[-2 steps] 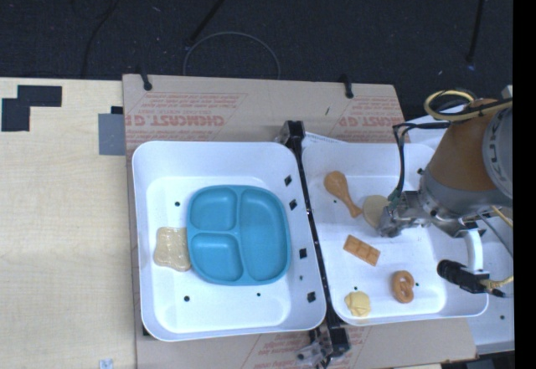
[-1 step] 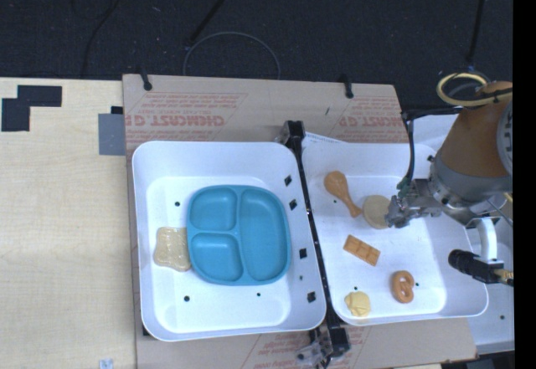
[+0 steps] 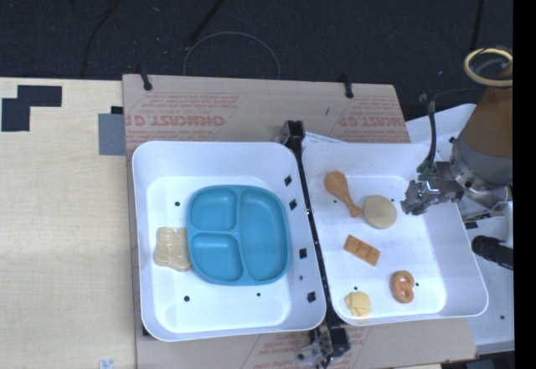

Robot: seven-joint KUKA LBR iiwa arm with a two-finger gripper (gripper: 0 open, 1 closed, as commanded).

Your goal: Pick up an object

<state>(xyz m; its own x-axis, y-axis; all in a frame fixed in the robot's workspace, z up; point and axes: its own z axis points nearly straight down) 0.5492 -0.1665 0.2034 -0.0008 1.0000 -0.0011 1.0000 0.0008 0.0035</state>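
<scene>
The right bin (image 3: 456,271) holds a tan wooden spoon (image 3: 341,190), a round beige cookie (image 3: 379,212), a brown waffle bar (image 3: 362,250), an orange pretzel (image 3: 403,285) and a pale yellow lump (image 3: 358,303). My gripper (image 3: 417,198) hangs over the bin's right part, just right of the cookie, with nothing visibly between its fingers. The arm comes in from the right edge.
The left bin (image 3: 159,166) holds a blue three-compartment plate (image 3: 237,233) with a pale toast-like piece (image 3: 172,248) at its left side. A black divider clamp (image 3: 295,137) joins the bins. Cables run along the right side near the arm.
</scene>
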